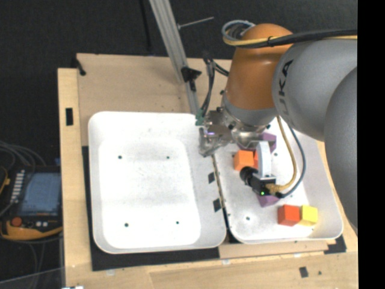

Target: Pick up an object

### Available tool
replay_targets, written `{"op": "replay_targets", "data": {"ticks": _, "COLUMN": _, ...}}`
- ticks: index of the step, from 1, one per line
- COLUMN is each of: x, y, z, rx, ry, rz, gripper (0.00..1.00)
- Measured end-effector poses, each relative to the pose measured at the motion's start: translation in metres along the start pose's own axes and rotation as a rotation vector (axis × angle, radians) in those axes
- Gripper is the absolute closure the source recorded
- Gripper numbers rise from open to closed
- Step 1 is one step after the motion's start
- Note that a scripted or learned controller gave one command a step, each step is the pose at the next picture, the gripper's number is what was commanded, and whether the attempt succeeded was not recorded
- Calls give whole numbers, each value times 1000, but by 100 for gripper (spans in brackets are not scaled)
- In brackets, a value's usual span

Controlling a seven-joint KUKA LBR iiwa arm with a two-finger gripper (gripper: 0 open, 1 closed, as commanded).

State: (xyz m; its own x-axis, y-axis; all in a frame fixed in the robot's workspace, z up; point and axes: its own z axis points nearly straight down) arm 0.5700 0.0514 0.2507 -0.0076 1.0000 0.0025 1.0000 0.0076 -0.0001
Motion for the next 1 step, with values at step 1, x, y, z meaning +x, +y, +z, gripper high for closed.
{"op": "replay_targets", "data": {"ticks": 1, "x": 48, "y": -25, "z": 20, "rx": 2, "ry": -2, "rz": 1, "gripper": 100}}
